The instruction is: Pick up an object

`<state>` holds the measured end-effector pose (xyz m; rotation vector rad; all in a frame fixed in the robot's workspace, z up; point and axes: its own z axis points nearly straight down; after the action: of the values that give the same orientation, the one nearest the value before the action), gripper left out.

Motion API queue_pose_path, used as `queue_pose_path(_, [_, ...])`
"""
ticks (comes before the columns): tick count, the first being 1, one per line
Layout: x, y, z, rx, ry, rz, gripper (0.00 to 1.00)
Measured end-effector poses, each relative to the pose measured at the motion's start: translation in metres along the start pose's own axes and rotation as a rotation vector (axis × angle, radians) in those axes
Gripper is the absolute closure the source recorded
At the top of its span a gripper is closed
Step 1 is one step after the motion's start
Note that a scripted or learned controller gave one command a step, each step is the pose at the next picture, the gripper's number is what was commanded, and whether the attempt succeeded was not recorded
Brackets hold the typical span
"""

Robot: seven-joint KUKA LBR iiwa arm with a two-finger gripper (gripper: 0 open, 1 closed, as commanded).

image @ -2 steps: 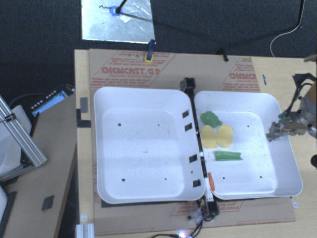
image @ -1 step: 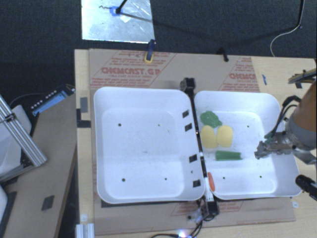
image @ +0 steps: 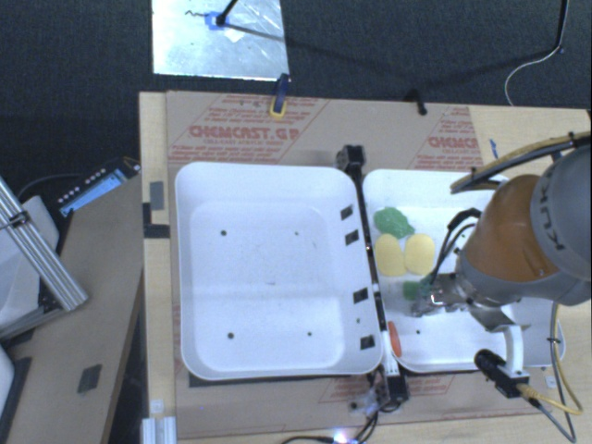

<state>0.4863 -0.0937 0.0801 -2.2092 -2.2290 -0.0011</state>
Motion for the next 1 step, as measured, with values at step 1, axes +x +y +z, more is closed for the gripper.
queue_pose_path(1, [0.0503, 0.1372, -0.1121, -0.025, -0.003, -0.005, 1.0])
